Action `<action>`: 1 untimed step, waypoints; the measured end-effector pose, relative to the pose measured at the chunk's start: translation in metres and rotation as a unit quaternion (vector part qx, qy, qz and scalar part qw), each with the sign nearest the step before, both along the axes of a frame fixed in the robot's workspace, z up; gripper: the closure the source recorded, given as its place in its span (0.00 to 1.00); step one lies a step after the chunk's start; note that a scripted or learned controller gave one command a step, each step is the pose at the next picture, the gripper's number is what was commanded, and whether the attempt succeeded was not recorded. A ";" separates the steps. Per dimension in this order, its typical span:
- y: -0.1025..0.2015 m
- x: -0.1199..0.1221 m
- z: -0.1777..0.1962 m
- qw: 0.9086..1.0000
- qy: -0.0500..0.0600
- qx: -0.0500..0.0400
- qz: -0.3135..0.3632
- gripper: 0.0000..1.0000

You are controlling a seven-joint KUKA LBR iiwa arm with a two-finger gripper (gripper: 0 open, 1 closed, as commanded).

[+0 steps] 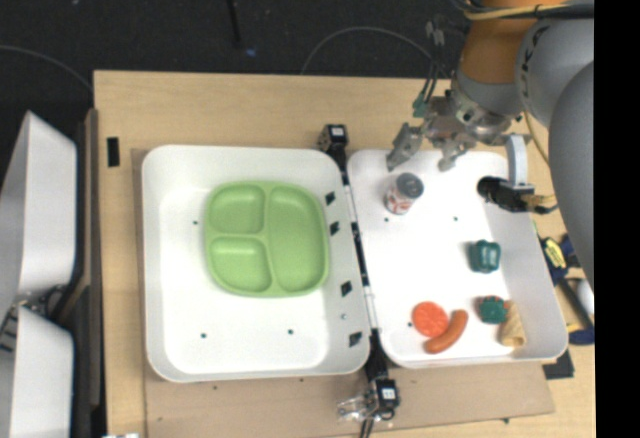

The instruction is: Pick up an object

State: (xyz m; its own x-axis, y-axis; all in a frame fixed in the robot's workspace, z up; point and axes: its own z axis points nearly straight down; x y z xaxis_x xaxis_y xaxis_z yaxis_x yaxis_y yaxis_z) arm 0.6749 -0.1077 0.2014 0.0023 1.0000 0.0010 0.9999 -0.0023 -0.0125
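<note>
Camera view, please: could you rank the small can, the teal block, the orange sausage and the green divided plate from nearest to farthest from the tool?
Tool at the right bin's far edge.
1. Small can, just below it.
2. Teal block, right bin's right side.
3. Green divided plate, left bin, and orange sausage, right bin's near edge: too close to call.

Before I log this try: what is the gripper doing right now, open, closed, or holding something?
Gripper: open, holding nothing; it hangs over the far end of the right bin, just above the small can.

No legible text, labels or numbers anywhere; small can [404,193] shows a label, print too blurred.
</note>
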 end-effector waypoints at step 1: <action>0.000 0.003 0.009 1.000 -0.007 0.000 0.001 0.00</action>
